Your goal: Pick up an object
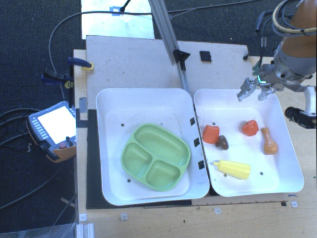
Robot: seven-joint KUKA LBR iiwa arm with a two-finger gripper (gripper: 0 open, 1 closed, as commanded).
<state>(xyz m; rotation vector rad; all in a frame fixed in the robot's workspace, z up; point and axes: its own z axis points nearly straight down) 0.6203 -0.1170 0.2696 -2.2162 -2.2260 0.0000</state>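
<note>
The right bin [277, 182] holds several objects: an orange-red cup-like piece [211, 134], a small dark brown lump [223, 143] touching it, a red piece [250, 128], an orange bottle-shaped toy [269, 142] and a yellow bottle [234, 169] lying on its side. My gripper [254, 91] hangs above the far edge of the right bin, open, with nothing between its fingers. It is well above and behind the red piece.
The left bin [114, 108] holds a green divided plate [156, 156]. A grey pole [166, 26] slants over the back board. A handheld pendant [53, 130] and cables lie on the floor at the left.
</note>
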